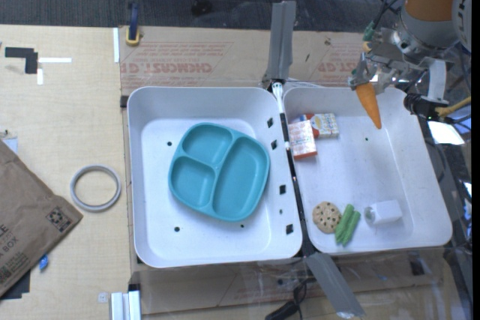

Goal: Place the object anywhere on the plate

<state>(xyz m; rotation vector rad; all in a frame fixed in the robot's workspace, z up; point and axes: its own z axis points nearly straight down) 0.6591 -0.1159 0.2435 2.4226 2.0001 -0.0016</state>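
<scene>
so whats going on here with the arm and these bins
The grey arm's gripper hangs over the far edge of the right white bin with an orange carrot-shaped toy pointing down from it. The teal three-compartment plate lies in the left white bin with nothing on it yet.

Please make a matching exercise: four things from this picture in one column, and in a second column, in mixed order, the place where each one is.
Things:
1. plate
2. carrot
3. cookie
4. tape ring

Places:
A. on the bench, left of both bins
B. front part of the right bin
C. in the left bin
D. hanging from the gripper, point down, over the right bin's far edge

Pairs: 1-C, 2-D, 3-B, 4-A
</scene>
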